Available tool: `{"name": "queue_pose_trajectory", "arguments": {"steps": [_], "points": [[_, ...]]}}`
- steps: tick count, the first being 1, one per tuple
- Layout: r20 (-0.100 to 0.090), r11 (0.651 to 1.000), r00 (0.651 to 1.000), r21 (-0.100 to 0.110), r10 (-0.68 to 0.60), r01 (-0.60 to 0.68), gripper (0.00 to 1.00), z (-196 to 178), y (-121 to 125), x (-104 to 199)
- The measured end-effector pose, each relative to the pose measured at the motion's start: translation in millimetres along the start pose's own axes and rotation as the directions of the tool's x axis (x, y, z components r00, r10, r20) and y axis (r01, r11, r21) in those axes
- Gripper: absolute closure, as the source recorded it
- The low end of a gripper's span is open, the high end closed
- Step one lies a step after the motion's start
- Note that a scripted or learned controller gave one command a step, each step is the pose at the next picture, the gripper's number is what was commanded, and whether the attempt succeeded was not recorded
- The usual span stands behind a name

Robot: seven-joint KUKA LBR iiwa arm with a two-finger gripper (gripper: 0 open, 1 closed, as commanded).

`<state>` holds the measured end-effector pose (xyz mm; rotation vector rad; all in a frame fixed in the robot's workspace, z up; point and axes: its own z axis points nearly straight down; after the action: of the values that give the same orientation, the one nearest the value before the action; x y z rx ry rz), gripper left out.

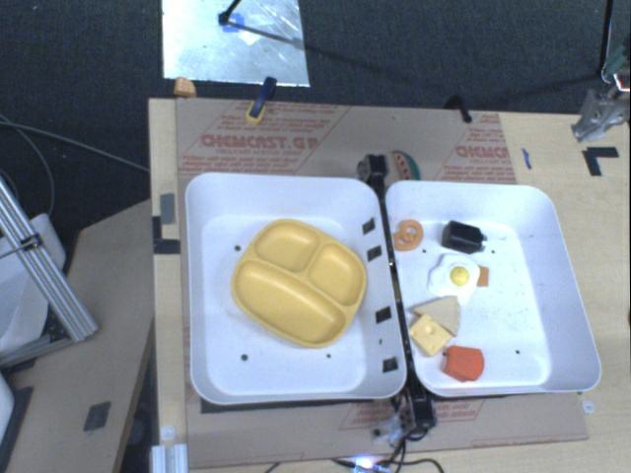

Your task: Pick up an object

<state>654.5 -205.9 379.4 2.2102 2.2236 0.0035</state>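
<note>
A yellow divided plate (301, 284) lies tilted in the left white bin (202, 264). The right white bin (557, 294) holds several small toy foods along its left side. These are an orange ring (408, 234), a black block (461, 236), a fried egg (455, 276) with a small brown piece (483, 277) touching its right side, a tan wedge (443, 312), a yellow cheese cube (430, 336) and a red-orange block (463, 363). The wedge and the cheese cube touch each other.
Both bins rest on a cardboard sheet (296, 136). Behind it lie a shiny foil square (237, 28) and a yellow-and-blue clip (260, 101). A metal frame (39, 264) stands at the left, and a grey bracket (601, 114) at the far right.
</note>
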Motion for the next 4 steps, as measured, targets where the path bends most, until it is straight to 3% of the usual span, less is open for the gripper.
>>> {"name": "queue_pose_trajectory", "arguments": {"steps": [2, 3, 4], "points": [[0.000, 1.000, 1.000, 0.001, 0.000, 0.000, 1.00, -26, 15, 0], [-0.002, 1.000, 1.000, 0.008, 0.007, -0.007, 1.00, 11, -43, -1], [-0.001, 1.000, 1.000, 0.002, 0.003, -0.003, 1.00, 0, -39, 0]]}}
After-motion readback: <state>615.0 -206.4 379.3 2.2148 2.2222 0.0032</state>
